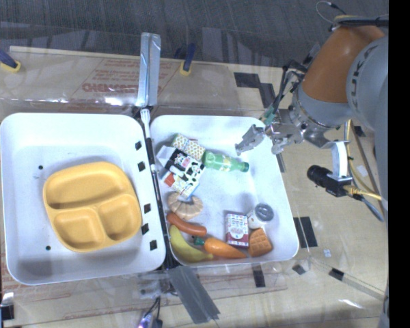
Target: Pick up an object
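The green bottle (226, 162) lies in the right bin (280, 183). The hand (249, 141) is just above it, open and holding nothing.

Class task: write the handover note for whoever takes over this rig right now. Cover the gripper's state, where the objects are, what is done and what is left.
Gripper: above the upper right part of the right bin, nothing seen between its fingers.
Objects: all in the right bin. Green bottle lies just left of the gripper; patterned cartons by the bin's left wall; banana, carrot and small red box along the near edge.
Left bin: holds a yellow divided tray.
Done: arm is at the bin.
Left: grasp and lift an object; the bottle looks closest.
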Tool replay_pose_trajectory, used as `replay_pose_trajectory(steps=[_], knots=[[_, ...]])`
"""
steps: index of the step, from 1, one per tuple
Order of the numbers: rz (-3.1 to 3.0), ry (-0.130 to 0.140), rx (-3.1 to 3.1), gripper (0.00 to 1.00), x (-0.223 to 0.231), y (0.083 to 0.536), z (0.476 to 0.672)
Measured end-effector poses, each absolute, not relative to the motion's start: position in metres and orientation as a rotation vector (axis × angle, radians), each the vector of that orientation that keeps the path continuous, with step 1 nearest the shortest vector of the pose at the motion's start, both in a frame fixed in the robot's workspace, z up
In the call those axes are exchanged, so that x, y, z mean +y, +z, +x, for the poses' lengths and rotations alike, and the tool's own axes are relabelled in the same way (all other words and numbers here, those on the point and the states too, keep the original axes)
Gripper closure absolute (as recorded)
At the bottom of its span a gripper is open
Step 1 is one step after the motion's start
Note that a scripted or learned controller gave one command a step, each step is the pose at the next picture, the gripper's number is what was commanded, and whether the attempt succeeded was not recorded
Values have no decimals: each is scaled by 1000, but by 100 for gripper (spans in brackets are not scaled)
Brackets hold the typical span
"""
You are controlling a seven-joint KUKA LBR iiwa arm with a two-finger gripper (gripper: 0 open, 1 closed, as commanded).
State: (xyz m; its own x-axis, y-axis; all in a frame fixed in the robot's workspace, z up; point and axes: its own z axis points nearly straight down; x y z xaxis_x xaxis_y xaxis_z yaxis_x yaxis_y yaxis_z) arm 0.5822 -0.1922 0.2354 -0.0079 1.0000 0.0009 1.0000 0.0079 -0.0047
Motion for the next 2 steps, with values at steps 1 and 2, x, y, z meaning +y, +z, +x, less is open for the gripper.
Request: replay_pose_trajectory(steps=[1, 2], knots=[[-2199, -13, -2263, 0, -210, 114, 619], [-2170, -23, -2296, 0, -208, 107, 619]])
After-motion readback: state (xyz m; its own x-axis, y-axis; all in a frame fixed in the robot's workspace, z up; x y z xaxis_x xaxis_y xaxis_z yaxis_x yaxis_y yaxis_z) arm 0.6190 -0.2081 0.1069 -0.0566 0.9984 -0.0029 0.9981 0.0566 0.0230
